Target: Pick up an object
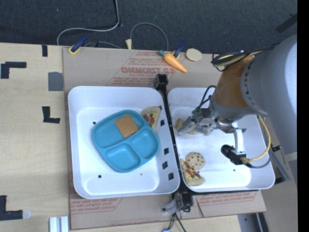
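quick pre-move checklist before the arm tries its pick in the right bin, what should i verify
1. Pincer is over the right bin: ok, it sits low near that bin's left wall.
2. A target lies at the pincer: cannot tell, a pale item is by the tips but its outline is blurred.
3. Something is held between the tips: cannot tell.
4. Other pickable items are free: ok, the cookie and the pizza slice lie apart from the arm.
5. Divider between the bins is clear of the tips: not ok, they are very close to it.
6. The blue tray with its cracker is out of the way: ok, it lies in the left bin.
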`<state>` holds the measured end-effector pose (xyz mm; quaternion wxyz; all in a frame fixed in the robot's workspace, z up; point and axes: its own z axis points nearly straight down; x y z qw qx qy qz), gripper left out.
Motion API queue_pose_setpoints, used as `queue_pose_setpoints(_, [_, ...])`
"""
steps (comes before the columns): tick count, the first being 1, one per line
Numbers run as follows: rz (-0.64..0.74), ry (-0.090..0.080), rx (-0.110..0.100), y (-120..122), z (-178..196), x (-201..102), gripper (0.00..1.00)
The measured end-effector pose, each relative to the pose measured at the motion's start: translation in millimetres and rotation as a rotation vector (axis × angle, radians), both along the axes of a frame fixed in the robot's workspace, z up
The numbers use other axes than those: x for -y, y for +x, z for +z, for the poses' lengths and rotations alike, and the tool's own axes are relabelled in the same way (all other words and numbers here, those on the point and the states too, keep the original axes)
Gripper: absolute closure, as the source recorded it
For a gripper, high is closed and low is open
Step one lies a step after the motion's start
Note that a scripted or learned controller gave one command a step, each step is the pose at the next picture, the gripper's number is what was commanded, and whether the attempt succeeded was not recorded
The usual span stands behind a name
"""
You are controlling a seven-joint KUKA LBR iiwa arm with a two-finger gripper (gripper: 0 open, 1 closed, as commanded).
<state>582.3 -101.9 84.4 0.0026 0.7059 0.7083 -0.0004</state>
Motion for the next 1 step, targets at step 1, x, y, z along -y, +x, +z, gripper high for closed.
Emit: queue_pose_setpoints(1, [0.004, 0.004, 0.012, 66.8, 107.5, -37.1, 0.00])
